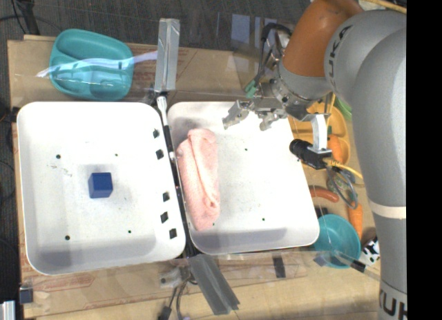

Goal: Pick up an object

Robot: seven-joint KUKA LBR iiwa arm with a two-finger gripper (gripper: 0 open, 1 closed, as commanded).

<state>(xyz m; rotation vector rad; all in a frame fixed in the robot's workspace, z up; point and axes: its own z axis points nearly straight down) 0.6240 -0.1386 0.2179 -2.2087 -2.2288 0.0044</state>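
In the camera view the gripper [250, 117] hangs over the far edge of the right bin [290, 194], fingers spread and grasping nothing, so the pick looks not yet begun. A pink rolled cloth [199, 177] lies along that bin's left wall; a blue cube [101, 184] sits mid-floor in the left bin [41, 139]. Clutter crowds the wooden bench [207, 63] beyond

Grey arm [376, 104], orange band [314, 32], metal pincer [250, 119]
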